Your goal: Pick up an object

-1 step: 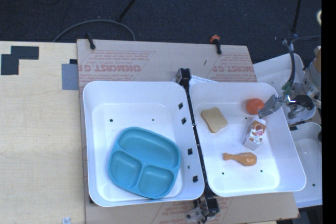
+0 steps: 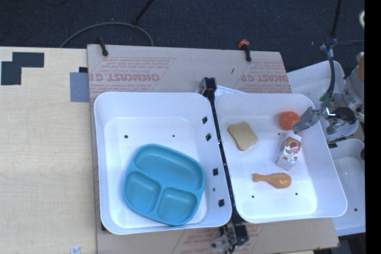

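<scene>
We look down on the bench and see two shallow white bins side by side on a sheet of brown cardboard (image 2: 178, 71), with a black divider strip (image 2: 215, 146) running between them. In the left bin (image 2: 113, 110) lies a blue compartment tray (image 2: 164, 184), three sections in it, sitting toward the near right corner and tilted a little against the bin's lines. Over in the right bin (image 2: 268, 208) we count four things. A tan, bread-like slice (image 2: 243, 135) lies flat near the left side. An orange-red round object (image 2: 289, 120) sits toward the far right corner. Just below it a small white carton with red print (image 2: 289, 151) stands at a lean. Nearer to us, a brown drumstick-shaped piece (image 2: 273, 179) lies on its side, thin end pointing left. Now the gripper (image 2: 318, 117): it comes in from the right, low over the right bin's far right rim, and one grey finger (image 2: 307, 119) points left, its tip just beside the orange-red round object. We cannot make out from here whether that finger touches the object, and we cannot tell whether the fingers are spread or pressed together; we see nothing pinched between them. The carton sits near the finger, a little below it, apart from it. The slice and the drumstick piece lie well apart from the gripper.
</scene>
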